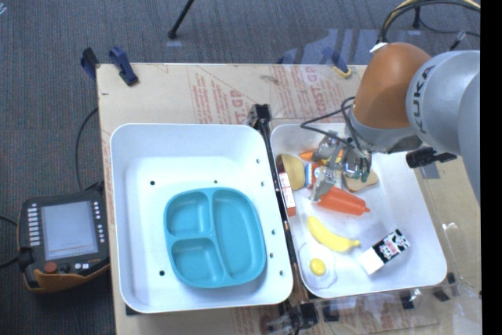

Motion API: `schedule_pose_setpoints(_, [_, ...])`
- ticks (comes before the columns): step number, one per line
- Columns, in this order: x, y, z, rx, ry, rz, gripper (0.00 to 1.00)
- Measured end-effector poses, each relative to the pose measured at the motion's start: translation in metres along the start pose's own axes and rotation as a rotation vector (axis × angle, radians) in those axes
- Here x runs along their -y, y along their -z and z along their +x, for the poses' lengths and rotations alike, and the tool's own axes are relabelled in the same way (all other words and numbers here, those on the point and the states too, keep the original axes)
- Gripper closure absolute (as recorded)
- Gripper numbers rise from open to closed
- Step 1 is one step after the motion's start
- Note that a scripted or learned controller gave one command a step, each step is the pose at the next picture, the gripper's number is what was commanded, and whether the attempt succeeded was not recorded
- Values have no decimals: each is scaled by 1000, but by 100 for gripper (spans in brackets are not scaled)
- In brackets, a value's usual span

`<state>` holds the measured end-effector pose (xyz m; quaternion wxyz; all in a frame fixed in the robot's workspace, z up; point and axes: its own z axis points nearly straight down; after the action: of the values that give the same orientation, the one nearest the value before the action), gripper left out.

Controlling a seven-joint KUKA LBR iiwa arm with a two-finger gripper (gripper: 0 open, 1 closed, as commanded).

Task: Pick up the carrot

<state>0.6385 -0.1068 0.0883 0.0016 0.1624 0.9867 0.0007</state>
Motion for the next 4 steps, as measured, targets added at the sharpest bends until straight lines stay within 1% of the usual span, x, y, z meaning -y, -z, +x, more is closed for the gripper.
schedule_pose_setpoints(1, [-3,11,-1,4,6,-2,100])
schedule_pose_setpoints(2, [-5,22,-2,7,12,-3,100])
schedule_pose_setpoints(3, [7,1,34,0,328,-1,100])
schedule_pose_setpoints(4, [7,0,34,-1,328,0,0])
